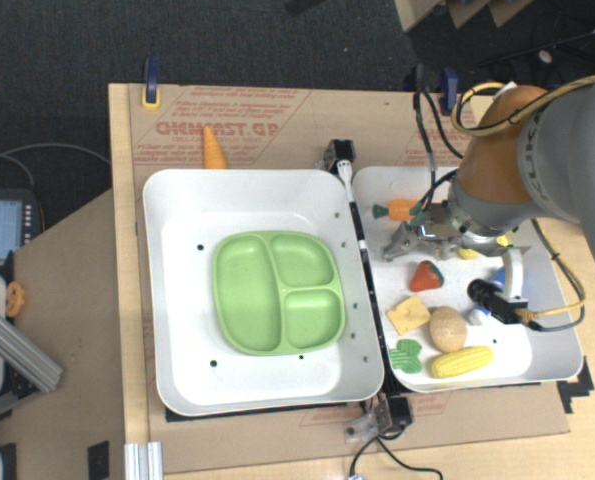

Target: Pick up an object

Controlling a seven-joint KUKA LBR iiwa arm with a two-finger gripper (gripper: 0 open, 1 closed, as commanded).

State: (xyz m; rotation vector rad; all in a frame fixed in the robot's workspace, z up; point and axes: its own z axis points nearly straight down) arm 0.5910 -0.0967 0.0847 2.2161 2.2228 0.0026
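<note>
**Camera view: right bin crowded, end effector low over the toys**

Camera view looks down on a tan desk [237, 118] printed with red lettering, on dark carpet. Taking the green divided plate [277, 291] as landmark: it sits smooth and glossy in the left white bin [177, 368], with bare rim all round. To its right, nearest, lie a yellow corn cob [462, 361], a green toy [405, 354], a beige ball [447, 328] and a cheese wedge [409, 314]. Farther, a red strawberry [427, 275]. Beyond that, the end effector [417, 236] hangs above the right bin [552, 363]; I cannot tell its grip state. An orange carrot [212, 148] lies behind the plate.
</note>
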